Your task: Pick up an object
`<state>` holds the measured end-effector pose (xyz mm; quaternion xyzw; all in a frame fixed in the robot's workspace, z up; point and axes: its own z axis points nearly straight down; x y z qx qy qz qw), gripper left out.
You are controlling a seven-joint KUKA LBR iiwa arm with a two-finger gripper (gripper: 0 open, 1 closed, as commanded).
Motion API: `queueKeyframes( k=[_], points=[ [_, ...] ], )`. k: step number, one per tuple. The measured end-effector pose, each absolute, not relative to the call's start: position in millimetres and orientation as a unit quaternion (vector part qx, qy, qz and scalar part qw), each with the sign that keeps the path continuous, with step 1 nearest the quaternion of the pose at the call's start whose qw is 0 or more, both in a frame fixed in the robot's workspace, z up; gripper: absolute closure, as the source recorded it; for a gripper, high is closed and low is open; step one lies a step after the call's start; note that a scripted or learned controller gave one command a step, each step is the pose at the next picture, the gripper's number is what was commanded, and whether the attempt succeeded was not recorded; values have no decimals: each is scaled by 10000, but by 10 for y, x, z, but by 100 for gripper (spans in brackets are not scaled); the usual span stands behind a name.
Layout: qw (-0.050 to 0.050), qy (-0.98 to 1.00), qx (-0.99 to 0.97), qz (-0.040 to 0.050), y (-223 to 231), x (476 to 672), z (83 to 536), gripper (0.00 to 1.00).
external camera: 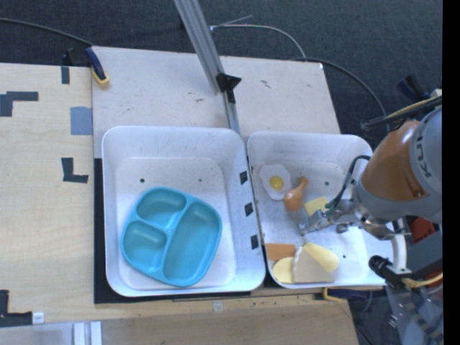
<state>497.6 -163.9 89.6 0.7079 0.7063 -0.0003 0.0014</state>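
From above, the bench carries two shallow white bins side by side. The left bin [115, 192] holds a blue divided plate [171, 234], lying flat toward its front-left part. The right bin [359, 149] holds the small toy foods: a fried egg [275, 181] near the back-left, an orange drumstick [295, 193] just beside it and tilted, a small yellow block [315, 205] to the right of the drumstick, an orange slab [280, 251] near the front edge, and a pale yellow wedge [310, 263] beside that slab (it overlaps a yellow round piece below it).

The arm [399, 171] comes in from the right, its orange band over the bin's right side. The gripper [314, 224] is low inside the right bin, between the yellow block and the wedge, seemingly touching neither. Its metal tip is small and blurred, so I cannot tell how wide it stands or whether anything is in it.
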Motion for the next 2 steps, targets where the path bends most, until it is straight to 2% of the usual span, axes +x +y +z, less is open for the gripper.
queueKeyframes(
  k=[1,2],
  points=[
    [17,7073,7069,2,-1627,4857,898,0],
    [-9,7077,7066,1,-1555,4849,1016,0]
  ],
)
